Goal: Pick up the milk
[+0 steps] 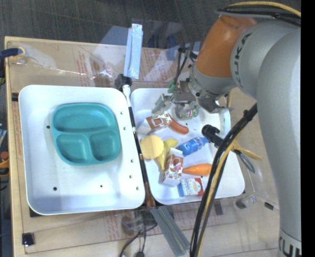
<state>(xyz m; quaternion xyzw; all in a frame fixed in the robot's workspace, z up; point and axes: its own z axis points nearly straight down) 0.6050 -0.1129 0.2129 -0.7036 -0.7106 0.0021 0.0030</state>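
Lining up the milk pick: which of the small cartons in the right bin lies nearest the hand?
The brown-and-white carton at the bin's far end, beside the sausage. It lies just below-left of the hand. The two red-and-white cartons sit at the near end.

Both bins, left bin [34,143] and right bin [227,183], present as smooth, glossy white plastic. The teal tray [86,131] is smooth plastic with a soft sheen. The bench [61,58] looks like matt brown cardboard under clear, wrinkled film. The arm [264,58] has a smooth, satin grey shell and a glossy orange band [219,47].
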